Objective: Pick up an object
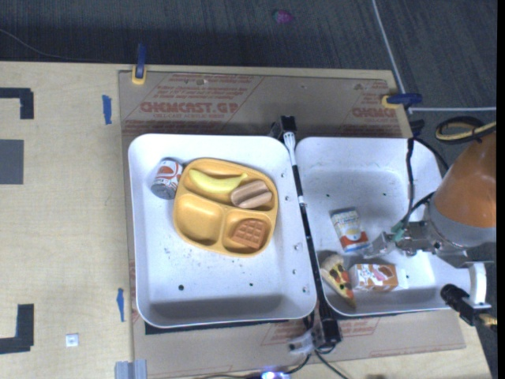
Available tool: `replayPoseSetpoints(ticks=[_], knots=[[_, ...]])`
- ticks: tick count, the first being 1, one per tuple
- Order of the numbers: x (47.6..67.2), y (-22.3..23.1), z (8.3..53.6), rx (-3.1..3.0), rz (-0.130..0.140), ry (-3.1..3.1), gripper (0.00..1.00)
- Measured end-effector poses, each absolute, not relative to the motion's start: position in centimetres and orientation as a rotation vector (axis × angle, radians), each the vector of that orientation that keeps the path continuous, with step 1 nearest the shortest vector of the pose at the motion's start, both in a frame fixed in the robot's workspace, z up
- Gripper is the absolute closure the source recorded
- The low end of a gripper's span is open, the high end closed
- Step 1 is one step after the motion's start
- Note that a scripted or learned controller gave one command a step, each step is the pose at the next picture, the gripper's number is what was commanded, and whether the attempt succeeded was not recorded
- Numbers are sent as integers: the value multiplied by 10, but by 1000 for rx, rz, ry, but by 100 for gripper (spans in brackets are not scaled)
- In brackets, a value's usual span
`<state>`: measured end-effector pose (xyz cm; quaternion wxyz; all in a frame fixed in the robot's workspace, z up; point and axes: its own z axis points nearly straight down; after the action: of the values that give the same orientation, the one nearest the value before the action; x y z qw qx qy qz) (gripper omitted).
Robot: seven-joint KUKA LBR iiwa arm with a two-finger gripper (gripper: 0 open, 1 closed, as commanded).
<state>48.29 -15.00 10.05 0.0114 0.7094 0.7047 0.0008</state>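
Pincer [387, 242] over right bin [371, 152] – grip state unclear; carton [348, 229] beside it, long axis near-far.

Two bins sit side by side on the tabletop [63, 235]. The left bin [158, 290] holds a tray [225, 205] toward its back, with a can [166, 178] touching the tray's left. The right bin [355, 164] holds a carton [348, 229] mid-bin, a packet [373, 276] nearer the front edge, and a toy [336, 275] in its front-left corner.
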Motion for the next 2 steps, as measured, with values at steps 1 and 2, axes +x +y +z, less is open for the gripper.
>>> replayPoseSetpoints(ticks=[1, 2], knots=[[483, -99, 89, 2214, 5, 2203, 0], [485, -102, 101, 2208, 7, 2190, 100]])
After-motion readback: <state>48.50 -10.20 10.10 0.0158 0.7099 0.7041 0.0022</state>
